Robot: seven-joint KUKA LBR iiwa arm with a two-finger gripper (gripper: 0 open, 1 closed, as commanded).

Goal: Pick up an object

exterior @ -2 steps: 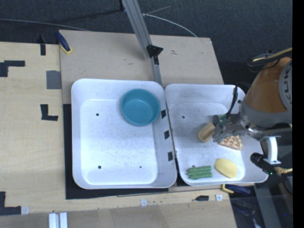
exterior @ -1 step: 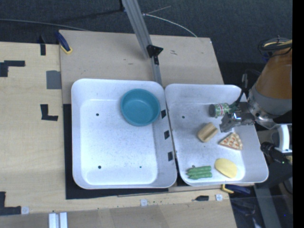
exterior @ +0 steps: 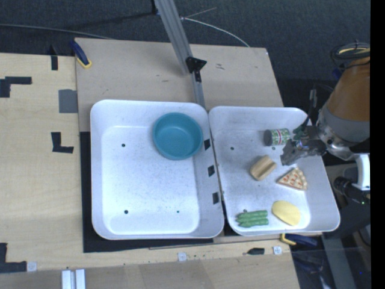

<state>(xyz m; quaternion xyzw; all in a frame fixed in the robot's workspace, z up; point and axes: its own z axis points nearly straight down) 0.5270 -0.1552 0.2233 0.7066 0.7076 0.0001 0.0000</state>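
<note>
The right bin (exterior: 240, 125) holds a small green-labelled can (exterior: 277, 137) lying on its side, a tan bread roll (exterior: 262, 167), a pizza slice (exterior: 293, 179), a yellow lemon-like piece (exterior: 286, 212) and a green bean bunch (exterior: 252, 218). My gripper (exterior: 293, 151) hangs low over the bin's right side, just right of the can and above the pizza slice. Nothing shows between its dark fingers. A blue bowl (exterior: 177, 135) sits in the left bin (exterior: 120, 179) at its upper right.
A slanted metal pole (exterior: 174, 29) crosses the bench above the bins. The arm's orange band (exterior: 354, 92) rises at the right edge. Black clips (exterior: 212, 170) line the seam between the bins.
</note>
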